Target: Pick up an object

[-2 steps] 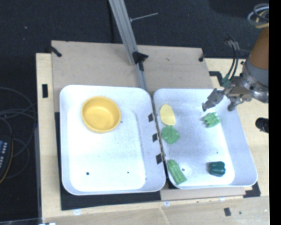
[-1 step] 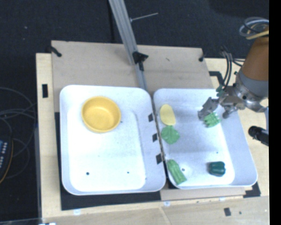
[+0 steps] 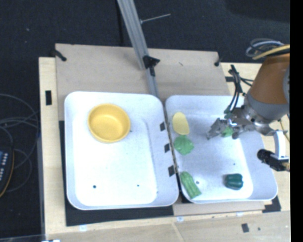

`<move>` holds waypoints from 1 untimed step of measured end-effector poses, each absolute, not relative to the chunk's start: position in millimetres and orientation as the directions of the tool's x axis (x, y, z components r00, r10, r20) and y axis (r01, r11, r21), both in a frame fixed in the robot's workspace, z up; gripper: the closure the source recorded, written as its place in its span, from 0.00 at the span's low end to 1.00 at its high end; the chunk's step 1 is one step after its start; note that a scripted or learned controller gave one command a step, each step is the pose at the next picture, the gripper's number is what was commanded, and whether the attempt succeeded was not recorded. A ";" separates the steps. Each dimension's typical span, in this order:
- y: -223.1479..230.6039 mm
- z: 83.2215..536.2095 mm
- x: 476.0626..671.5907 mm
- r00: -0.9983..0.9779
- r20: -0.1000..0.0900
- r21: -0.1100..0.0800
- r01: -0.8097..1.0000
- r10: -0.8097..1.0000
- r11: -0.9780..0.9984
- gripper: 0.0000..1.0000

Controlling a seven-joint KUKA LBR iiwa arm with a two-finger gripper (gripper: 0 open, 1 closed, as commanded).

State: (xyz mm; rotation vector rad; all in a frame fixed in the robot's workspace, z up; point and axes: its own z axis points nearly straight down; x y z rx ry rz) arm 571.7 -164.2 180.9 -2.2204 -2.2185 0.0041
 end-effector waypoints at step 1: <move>-168.9 135.5 564.3 0.001 0.000 -0.003 1.000 1.000 -0.001 0.00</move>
